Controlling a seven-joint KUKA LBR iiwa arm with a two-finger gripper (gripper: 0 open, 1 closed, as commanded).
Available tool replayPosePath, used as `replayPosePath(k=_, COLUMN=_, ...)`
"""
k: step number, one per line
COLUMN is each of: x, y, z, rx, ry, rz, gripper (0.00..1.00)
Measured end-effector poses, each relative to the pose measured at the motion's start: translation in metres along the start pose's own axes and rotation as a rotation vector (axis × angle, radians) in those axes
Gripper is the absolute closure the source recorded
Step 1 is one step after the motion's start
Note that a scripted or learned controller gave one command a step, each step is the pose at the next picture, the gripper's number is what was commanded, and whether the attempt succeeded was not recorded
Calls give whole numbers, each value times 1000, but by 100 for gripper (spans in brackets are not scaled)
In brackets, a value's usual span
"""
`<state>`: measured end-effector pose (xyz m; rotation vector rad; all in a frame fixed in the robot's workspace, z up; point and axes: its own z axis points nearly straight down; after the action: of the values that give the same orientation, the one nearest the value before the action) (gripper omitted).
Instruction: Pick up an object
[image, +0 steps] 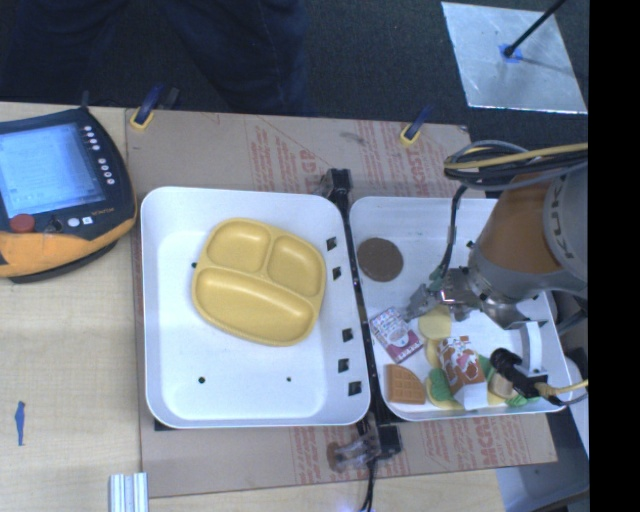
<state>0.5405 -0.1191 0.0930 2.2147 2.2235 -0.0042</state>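
Note:
My gripper (428, 298) hangs low in the right bin (420, 212), at its middle. Just below its tip lie a red and white packet (395, 334) and a pale yellow round piece (435, 326). A brown round disc (380, 259) rests to the upper left of the gripper. Along the bin's front edge sit a waffle-like orange square (404, 383), a red and white carton (459, 363), green and yellow toy food (443, 387) and a white block (475, 395). I see nothing lifted by the gripper.
The left bin (170, 330) holds a yellow divided plate (260, 280). A teach pendant (60, 190) lies on the bench at the far left. The grey and orange arm (525, 235) covers the right bin's right side, with cables (500, 160) above it.

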Motion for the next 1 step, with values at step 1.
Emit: replayPosePath(k=1, x=-1, y=0, z=-10, rx=3, ry=2, rz=1, gripper=100)
